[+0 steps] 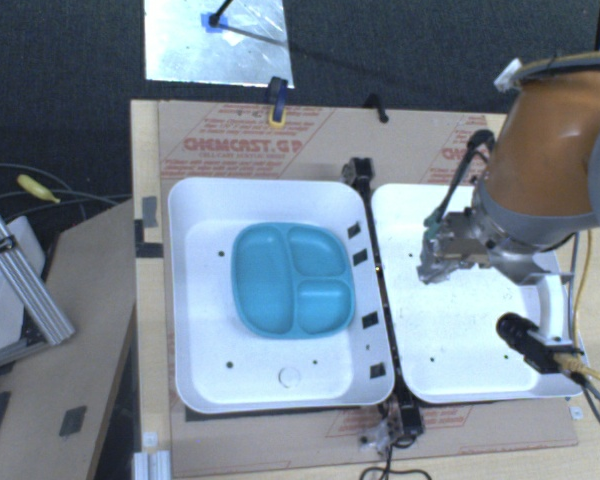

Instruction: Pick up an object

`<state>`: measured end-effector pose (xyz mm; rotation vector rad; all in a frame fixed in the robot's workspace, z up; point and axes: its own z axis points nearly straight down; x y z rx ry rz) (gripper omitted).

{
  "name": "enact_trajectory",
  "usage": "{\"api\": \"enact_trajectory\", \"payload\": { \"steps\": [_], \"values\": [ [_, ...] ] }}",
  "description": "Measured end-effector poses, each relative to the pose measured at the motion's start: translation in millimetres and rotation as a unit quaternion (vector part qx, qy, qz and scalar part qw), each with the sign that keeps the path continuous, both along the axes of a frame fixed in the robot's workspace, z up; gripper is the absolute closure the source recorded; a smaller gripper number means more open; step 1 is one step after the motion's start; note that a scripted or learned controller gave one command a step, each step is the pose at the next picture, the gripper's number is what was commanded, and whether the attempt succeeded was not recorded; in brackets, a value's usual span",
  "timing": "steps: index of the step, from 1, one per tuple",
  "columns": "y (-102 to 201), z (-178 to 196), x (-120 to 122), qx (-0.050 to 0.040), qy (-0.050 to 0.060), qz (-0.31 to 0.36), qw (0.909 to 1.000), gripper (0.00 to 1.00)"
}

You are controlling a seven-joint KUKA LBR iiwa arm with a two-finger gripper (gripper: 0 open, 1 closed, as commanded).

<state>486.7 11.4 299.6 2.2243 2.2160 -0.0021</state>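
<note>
From the overhead camera we see the worktop carrying two white bins side by side. The left bin holds a blue divided plate, lying flat near its middle, with three compartments facing up. It is the one pickable object we can make out. The right bin shows bare white floor where the arm does not cover it.

The arm reaches in from the right, and its tool hangs low over the upper left part of the right bin, close to the divider between the bins. The plate is well apart from it, across the divider. We cannot tell how the tool is set, since it is small and blurred here, and we see nothing carried in it.

We judge the task to be at the approach step, with no grasp made. The next move calls for shifting the tool left over the plate and coming down on a rim or a ridge, since the flat faces offer little to pinch.

The board under the bins reads "CHEMCAST GP" in red print.
</note>
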Motion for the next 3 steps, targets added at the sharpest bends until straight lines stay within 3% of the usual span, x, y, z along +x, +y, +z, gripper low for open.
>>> {"api": "enact_trajectory", "payload": {
  "steps": [1,2,3],
  "values": [
    [73.5,7.3,-0.2,0.0027,-0.001,0.007,1.0,1.0],
    [115.1,99.1,0.8,0.0035,-0.006,0.006,1.0,1.0],
    [171.0,131.9,-0.3,0.0031,-0.002,0.006,1.0,1.0]
  ]
}}
